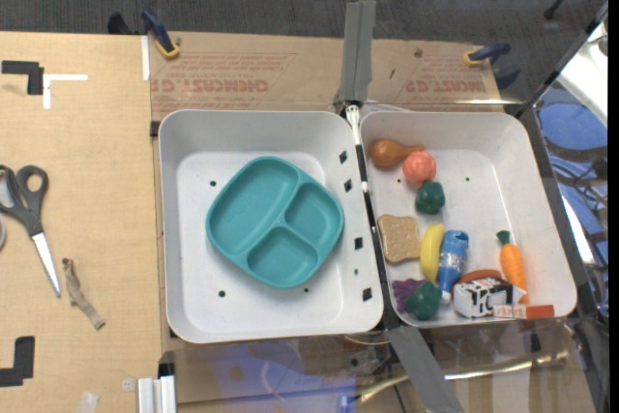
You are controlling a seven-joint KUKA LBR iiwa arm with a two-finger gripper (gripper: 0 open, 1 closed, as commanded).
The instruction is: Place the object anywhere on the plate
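Light is bright and even across the worktop (77, 160), leaving the two white bins (184, 305) nearly washed out along their rims, with soft grey shading inside their walls. The teal plate (276, 222) casts only a faint shadow and shows mild sheen on its ridges. Focus is fair though slightly soft overall, the far floor is dark, and a bright patch glares at the upper right edge.

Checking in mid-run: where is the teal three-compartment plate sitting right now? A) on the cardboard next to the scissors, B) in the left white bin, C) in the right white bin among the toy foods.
B: the teal three-compartment plate lies flat in the left white bin, apart from the toy foods, which lie in the right white bin.
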